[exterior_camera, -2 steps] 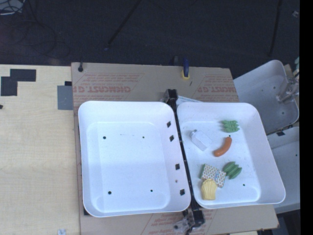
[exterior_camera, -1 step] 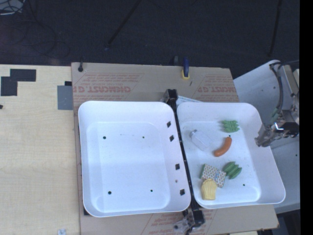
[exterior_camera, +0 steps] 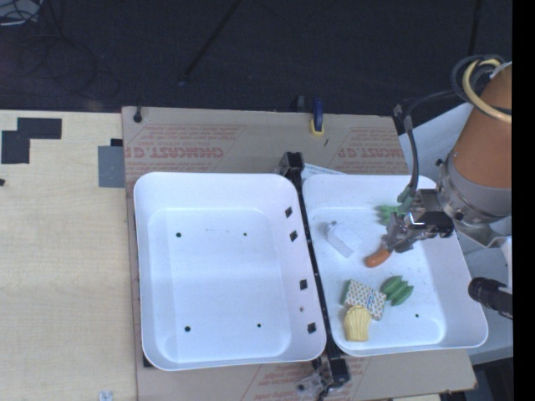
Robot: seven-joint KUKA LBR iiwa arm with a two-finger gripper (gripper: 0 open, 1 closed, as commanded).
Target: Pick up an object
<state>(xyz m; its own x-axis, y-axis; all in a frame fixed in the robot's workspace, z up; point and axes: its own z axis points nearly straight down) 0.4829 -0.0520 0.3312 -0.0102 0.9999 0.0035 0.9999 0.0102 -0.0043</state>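
The gripper (exterior_camera: pixel 401 236) is seen low in the right bin (exterior_camera: pixel 456 337), just beside the orange carrot (exterior_camera: pixel 378 258). Whether it is apart or together cannot be told. The carrot could be nudged away and the grab missed.

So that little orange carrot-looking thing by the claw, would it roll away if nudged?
Probably. The orange carrot looks rounded and tapered, so it would likely roll in a curve. It seems small and light, likely a toy. The smooth white bin floor offers little grip.

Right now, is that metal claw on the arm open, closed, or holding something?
Gripper: cannot be told; it sits just above the small orange carrot-shaped toy in the right white bin.
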